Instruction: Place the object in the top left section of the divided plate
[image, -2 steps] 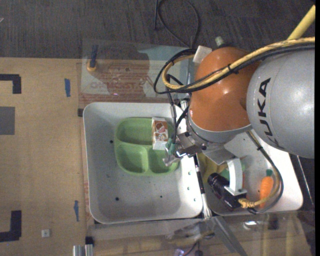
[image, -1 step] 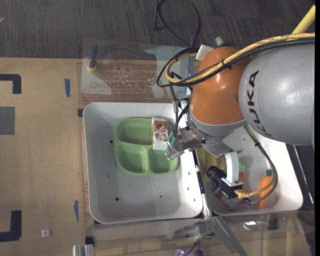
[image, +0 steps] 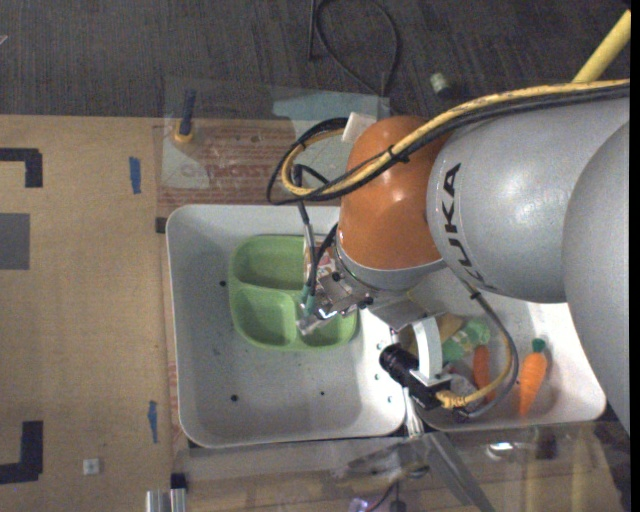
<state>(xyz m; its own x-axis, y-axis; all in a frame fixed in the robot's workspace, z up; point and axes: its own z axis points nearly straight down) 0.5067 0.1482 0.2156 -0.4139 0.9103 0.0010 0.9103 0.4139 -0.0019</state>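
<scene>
The gripper (image: 318, 312) hung over the green divided plate (image: 268, 300), above its right-hand rim; whether it was wide, narrow or holding anything could not be told. The plate lay in the left white bin (image: 200, 380). Right of the plate, in the other bin (image: 575, 400), lay an orange toy carrot (image: 532, 376) among small items.

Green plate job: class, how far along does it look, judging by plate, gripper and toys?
Done: the gripper is over the green plate in the left bin. In hand: I can't tell whether it holds anything. Left: no object shows in the plate's top left section; a carrot lies in the right bin.
</scene>
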